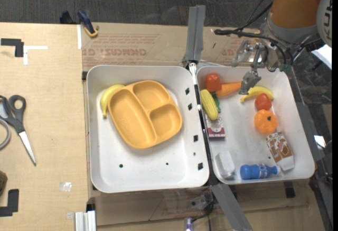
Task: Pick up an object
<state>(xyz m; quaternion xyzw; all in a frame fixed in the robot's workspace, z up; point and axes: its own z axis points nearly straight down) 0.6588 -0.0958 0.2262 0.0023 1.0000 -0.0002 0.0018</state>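
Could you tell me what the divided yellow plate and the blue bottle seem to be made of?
The divided yellow plate looks like moulded plastic or silicone with a matte finish: one even colour, soft rounded rims, little glare. The blue bottle looks like glossy plastic, with a sheen on its body and a white cap; its exact material is unclear.

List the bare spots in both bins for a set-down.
Left bin: free strip along the near wall, below the yellow plate. Right bin: small patch between carton, orange and bottle. Far end crowded, gripper over carrot and banana.

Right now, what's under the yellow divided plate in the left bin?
A banana pokes out from under the yellow divided plate at its upper-left edge. The rest of the banana is covered, as is anything else beneath.
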